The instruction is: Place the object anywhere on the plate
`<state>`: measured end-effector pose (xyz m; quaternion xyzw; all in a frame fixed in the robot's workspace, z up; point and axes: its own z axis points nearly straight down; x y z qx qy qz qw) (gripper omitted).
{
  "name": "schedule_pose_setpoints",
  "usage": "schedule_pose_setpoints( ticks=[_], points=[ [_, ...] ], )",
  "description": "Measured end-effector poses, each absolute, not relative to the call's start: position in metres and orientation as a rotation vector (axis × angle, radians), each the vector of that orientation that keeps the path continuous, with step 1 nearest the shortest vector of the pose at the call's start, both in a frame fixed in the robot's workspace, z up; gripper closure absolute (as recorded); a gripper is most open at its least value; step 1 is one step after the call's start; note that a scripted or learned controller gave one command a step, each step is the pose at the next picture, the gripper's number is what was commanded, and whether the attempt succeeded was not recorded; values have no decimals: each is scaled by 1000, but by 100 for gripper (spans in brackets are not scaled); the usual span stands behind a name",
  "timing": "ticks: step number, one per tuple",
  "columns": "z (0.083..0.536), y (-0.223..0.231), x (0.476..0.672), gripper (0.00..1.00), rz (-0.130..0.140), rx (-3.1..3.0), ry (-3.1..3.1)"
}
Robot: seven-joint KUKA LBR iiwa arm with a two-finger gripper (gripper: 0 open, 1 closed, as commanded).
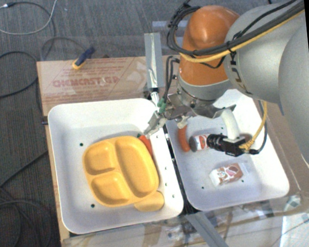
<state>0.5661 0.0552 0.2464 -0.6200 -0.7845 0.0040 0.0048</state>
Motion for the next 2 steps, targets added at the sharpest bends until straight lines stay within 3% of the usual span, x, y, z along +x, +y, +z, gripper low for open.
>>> schedule_pose_setpoints(
  ticks=[1, 2],
  points=[
    [254, 54, 566, 100, 15, -1943, -2454],
    [254, 54, 566, 0, 15, -1942, -2454]
  ],
)
